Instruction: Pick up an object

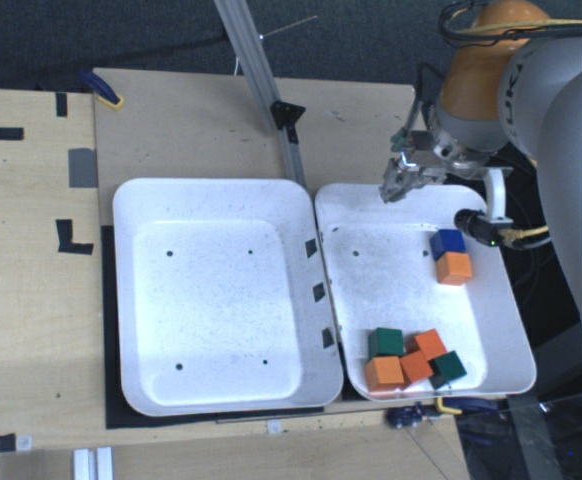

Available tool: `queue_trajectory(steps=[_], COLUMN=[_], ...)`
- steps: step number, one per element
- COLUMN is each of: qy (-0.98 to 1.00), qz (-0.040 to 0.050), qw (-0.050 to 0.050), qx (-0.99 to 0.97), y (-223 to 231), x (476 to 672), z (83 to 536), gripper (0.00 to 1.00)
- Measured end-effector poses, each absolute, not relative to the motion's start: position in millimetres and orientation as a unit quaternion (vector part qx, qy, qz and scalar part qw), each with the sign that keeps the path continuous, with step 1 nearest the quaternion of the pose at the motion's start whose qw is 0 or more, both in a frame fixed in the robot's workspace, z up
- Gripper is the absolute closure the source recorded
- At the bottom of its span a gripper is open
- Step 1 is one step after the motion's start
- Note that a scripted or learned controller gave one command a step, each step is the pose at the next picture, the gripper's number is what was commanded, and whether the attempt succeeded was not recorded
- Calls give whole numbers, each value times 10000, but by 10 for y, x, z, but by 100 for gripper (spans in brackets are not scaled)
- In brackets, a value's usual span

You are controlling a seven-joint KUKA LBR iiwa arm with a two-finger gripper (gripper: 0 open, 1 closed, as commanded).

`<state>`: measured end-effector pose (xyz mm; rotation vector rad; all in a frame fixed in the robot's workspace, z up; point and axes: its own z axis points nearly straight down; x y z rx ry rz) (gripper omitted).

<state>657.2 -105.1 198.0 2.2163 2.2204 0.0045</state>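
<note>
You see the gripper (399, 188) at the right bin's (501, 318) twelve o'clock rim, fingers' state untellable, while the blue block (447, 241) at its three o'clock, touching an orange block (454, 267), probably light and rigid, suits flat opposite faces.

The arm (531, 78) is cut off at the right edge; the pincer (399, 186) fingers (small, blurred) are unreadable.
</note>
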Motion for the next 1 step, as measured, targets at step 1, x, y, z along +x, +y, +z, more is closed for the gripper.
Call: queue_trajectory(steps=[1], qy=[7079], qz=[7], qw=[9], qx=[7063], y=[-1046], x=[6579], z=[2275], gripper=[100])
